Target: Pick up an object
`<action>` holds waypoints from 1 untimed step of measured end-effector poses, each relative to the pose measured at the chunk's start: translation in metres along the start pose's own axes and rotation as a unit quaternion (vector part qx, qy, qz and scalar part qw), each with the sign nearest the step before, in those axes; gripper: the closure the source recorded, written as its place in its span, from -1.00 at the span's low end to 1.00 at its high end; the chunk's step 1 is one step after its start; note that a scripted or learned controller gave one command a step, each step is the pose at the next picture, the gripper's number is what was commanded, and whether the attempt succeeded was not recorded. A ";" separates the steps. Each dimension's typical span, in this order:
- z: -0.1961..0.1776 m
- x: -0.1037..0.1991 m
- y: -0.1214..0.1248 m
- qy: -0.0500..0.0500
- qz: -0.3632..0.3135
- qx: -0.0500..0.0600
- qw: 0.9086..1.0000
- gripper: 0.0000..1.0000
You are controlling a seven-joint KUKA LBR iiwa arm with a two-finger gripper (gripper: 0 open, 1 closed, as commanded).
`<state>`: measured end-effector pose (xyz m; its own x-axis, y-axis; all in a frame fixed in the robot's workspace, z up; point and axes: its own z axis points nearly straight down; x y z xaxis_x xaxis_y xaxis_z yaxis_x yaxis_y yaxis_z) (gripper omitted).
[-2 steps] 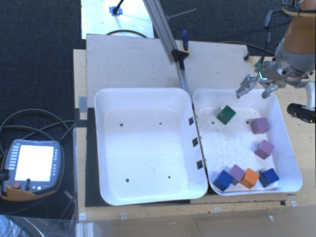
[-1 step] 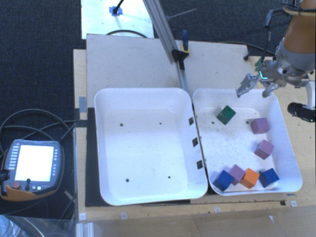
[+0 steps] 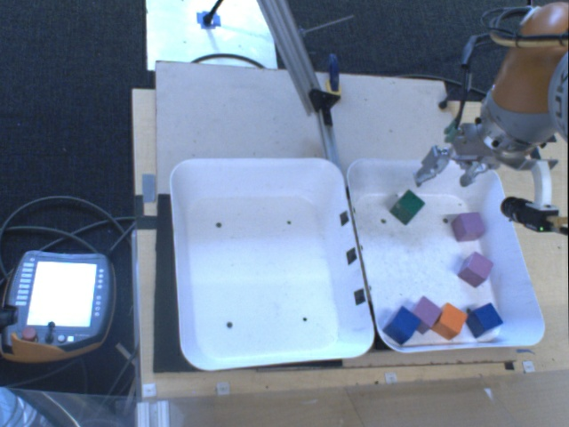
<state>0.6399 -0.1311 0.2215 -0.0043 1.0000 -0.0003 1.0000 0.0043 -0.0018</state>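
While the bench takes up most of the shot, the two white bins sitting side by side on it are where everything happens. The left bin is the big pale one with a few dark dots on its floor. The right bin has all the blocks in it.

Coming in from the right is the grey arm with its orange band up near the top corner. It hangs over the back edge of the right bin, and the gripper at its end has its two fingers spread apart with nothing between them.

Off to the far left, down on the dark floor, there's a handheld controller with a bright screen and a cable looping around it.

Now the blocks. A green block sits tilted near the back of the right bin, just below and to the left of the gripper, not touching it. Two purple blocks are along the right side, one above the other. Along the front wall there's a little row: a blue block, a small purple block, an orange block and another blue block, pretty much packed together.
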 end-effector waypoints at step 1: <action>0.042 -0.002 -0.003 0.000 0.001 0.000 1.000 -1.00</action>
<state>0.6371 -0.1332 0.1794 -0.0024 1.0000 -0.0002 1.0000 0.0024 -0.0023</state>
